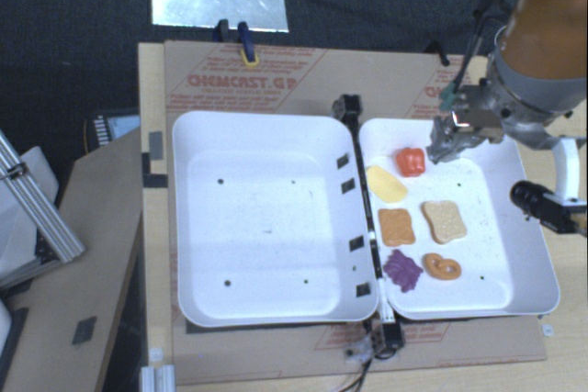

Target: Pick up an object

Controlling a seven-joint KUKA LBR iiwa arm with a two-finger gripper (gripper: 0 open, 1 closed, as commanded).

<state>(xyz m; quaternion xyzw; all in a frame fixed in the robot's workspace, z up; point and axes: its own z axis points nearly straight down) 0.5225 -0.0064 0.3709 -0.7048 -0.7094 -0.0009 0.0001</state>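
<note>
The right bin (528,285) holds several small food toys: a red pepper-like piece (411,162), a yellow piece (387,184), an orange-brown square (396,226), a tan bread slice (445,221), a purple cluster (401,270) and a small pretzel (442,267). My gripper (445,146) hangs over the bin's back part, just right of the red piece and a little above it. I see nothing held in it.
The left bin (197,289) lies beside the right one, joined by a black clip strip (361,207). Both rest on a cardboard sheet (276,73). A black fixture (542,205) juts in at the right bin's right rim.
</note>
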